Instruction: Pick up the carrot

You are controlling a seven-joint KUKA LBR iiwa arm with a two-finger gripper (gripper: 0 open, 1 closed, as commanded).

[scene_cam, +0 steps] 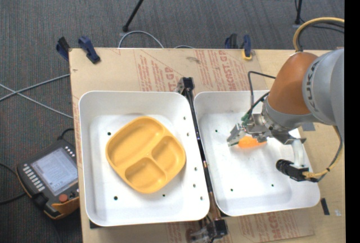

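**Carrot in the right bin, right at the gripper**

Carrot (251,144) in the right bin (270,205), abt mid-bin and a bit toward the far side, down on the white floor. Small orange stub, partly covered from above. Gripper (241,135) right over its left end, touching or nearly so; too cramped to say which. Open or shut: can't tell from this angle, so can't call it a hold either.

Arm (301,90) reaching in from the right, orange band above the wrist hanging over the bin's far right part.

Left bin (95,205) just beside the right one, a dark strip between the two rims. Inside it a yellow plate (146,153) w/ three compartments, abt center, turned at an angle.

Both bins on a brown board (140,67) w/ red lettering, blue clamps (88,48) on its far edge. Off the bench to the left, a pendant w/ screen (50,177) on the grey carpet, cables nearby.
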